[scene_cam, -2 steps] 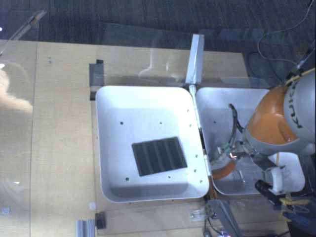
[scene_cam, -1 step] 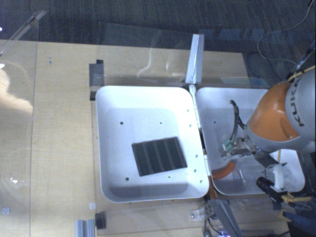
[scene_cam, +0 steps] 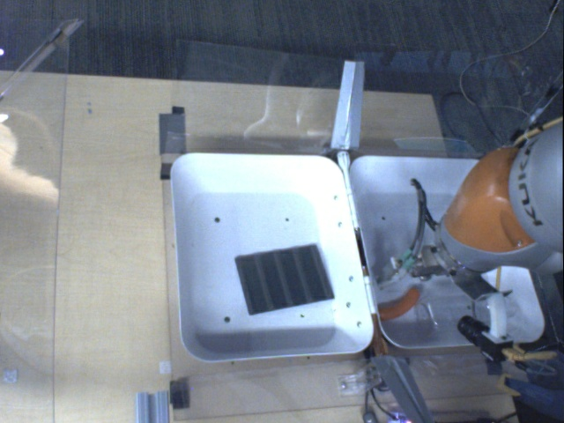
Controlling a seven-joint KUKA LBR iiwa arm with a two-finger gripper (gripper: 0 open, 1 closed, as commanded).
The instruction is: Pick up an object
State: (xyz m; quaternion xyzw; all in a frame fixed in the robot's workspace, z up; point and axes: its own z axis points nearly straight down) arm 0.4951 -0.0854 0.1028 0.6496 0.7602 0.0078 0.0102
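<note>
One target: orange curved piece (scene_cam: 398, 304), right bin's (scene_cam: 388, 196) seven o'clock corner, under my hand (scene_cam: 414, 267).
Hand: grip state, cannot tell.
Handling: likely light, slick; take mid-length.
Elsewhere: dark ribbed slab (scene_cam: 284, 278), left bin (scene_cam: 203, 236).

White left bin (scene_cam: 189, 236) holds a black ribbed mat (scene_cam: 284, 278); the arm (scene_cam: 485, 205) is orange-banded.

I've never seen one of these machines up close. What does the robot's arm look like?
The arm is thick and rounded, light grey with a broad, glossy orange band above the wrist. Dark lettering runs along the grey shell. Black cables loop beside the wrist, along with thinner coloured wires. The gripper end is a cluster of small metal parts, too cluttered to describe further.
</note>
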